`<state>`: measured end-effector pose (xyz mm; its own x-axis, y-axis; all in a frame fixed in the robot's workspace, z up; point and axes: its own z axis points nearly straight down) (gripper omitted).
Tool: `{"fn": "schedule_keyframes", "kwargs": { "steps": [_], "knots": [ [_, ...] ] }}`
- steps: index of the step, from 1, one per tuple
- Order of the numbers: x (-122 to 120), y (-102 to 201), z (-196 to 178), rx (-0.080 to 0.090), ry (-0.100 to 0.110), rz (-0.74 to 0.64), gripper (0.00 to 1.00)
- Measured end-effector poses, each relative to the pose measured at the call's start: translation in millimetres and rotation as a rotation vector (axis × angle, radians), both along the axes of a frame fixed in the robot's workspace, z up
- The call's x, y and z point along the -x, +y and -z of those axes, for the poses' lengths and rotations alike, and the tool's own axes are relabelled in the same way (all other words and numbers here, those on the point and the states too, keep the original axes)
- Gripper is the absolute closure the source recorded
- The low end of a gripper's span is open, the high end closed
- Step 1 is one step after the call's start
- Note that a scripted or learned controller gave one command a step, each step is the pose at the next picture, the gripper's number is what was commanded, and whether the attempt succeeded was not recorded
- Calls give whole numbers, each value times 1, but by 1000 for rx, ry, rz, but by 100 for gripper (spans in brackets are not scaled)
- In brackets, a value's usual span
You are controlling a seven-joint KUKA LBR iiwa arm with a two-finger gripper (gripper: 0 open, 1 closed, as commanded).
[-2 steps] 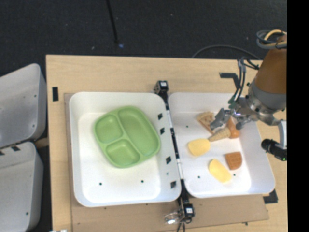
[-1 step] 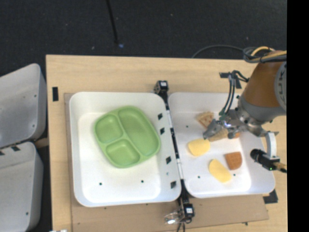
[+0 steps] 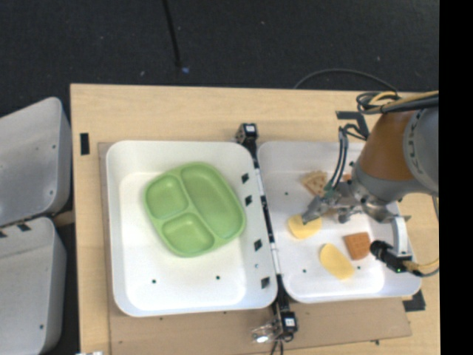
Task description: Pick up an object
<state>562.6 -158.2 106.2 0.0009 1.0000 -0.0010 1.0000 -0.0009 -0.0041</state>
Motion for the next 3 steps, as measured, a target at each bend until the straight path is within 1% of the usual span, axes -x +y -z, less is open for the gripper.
{"fn": "schedule_keyframes", "kwargs": {
  "steps": [1,3],
  "knots": [
    [-2,-1,-14,0,-8,3,100],
    [10,-8,-108,1,-11,6,100]
  ]
}}
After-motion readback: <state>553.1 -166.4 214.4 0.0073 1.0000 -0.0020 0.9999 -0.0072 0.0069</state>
